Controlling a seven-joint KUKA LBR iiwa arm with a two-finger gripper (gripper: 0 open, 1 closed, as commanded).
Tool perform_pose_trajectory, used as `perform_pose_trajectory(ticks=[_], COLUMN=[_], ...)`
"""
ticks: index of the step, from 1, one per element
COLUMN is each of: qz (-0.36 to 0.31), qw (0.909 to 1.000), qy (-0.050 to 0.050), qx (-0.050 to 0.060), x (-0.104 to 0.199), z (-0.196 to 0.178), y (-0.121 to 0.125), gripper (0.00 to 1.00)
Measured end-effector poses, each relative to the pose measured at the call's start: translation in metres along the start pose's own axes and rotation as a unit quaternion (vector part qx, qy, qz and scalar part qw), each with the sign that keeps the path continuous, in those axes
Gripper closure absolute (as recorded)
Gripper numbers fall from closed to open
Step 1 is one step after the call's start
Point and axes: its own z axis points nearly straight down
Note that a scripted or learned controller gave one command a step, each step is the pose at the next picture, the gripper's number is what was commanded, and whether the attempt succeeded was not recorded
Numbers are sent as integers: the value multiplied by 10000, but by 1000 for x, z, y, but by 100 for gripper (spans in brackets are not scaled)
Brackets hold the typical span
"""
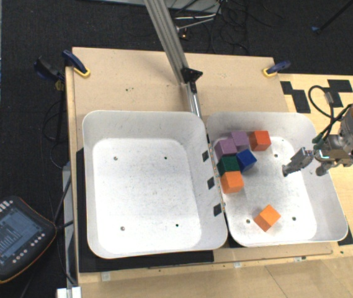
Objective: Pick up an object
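Observation:
The right bin (325,225) holds a cluster of cubes near its left wall: two purple cubes (232,143), an orange cube (260,139), a blue cube (246,160), a green cube (228,164) and another orange cube (232,182). A lone orange cube (267,218) lies toward the bin's front. My gripper (297,162) reaches in from the right, over the bin's right half, well apart from every cube. Nothing sits between its fingers.
The left bin (95,166) stands beside the right one on the wooden bench. A metal pole (170,36) slants down to the gap between the bins. A teach pendant (8,238) lies at the lower left. Blue clamps (74,61) grip the bench's far corners.

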Motion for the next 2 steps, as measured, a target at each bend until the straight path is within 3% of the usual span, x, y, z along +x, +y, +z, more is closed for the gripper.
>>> perform_pose_trajectory(ticks=[1, 2], qz=[3, 8], qw=[10000, 10000], qy=[-6, -1], qx=[-24, 0], x=[0, -3], z=[-2, 45], y=[1, 8], gripper=[0, 0])
